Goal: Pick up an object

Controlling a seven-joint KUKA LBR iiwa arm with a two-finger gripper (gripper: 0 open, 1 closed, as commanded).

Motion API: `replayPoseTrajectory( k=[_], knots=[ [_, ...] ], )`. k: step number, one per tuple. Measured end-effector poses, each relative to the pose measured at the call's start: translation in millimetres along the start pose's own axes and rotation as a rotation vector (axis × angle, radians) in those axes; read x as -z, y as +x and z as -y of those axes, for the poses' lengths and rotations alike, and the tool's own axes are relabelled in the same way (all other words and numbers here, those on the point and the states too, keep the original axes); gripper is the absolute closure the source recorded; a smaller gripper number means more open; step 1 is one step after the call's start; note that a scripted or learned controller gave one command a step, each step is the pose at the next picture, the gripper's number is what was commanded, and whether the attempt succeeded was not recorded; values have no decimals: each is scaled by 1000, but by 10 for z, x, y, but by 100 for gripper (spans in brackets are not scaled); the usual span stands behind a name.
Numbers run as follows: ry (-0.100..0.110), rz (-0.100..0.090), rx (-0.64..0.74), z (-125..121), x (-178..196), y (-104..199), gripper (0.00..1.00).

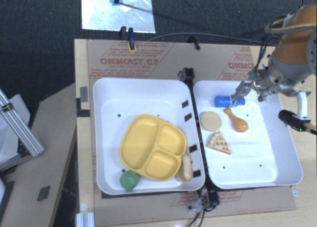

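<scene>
Arm [292,43]: the grey arm with an orange band is being seen entering from the right, above the far right part of the right bin.

Gripper [243,91]: it is being held low over the far end of the right bin [257,171], its tip lying at the blue object; whether the fingers are open or closed cannot be told.

Blue object [225,101]: a small blue cylinder-like piece is lying directly at the gripper tip, on its left side; whether it is being touched or gripped cannot be told.

Drumstick [237,120]: an orange-brown toy drumstick is lying just below the gripper, nearer the camera, its thin end pointing up toward the blue object.

Round biscuit [211,120]: a tan disc is lying below and to the left of the gripper, just beside the drumstick.

Wedge [219,143]: a pale, speckled triangular slice is lying further below the gripper, near the biscuit.

Left bin [114,97]: it is sitting well to the left of the gripper, touching the right bin along a clipped seam.

Yellow tray [153,147]: a divided yellow plate is resting in the left bin, well apart from the gripper.

Green ball [130,180]: it is lying at the tray's near left edge.

Bread roll [185,167]: a tan oblong is lying against the tray's near right edge.
</scene>
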State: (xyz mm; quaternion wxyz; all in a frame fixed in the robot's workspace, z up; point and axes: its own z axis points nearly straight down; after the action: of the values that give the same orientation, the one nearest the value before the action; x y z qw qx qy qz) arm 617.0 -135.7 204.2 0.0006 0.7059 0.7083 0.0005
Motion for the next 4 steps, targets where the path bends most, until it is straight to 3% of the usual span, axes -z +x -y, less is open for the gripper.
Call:
replayPoseTrajectory(
  k=[3,4],
  knots=[
    [-5,0,-2,20,-1160,62,0],
    [-11,3,-2,3,-1038,55,100]
  ],
)
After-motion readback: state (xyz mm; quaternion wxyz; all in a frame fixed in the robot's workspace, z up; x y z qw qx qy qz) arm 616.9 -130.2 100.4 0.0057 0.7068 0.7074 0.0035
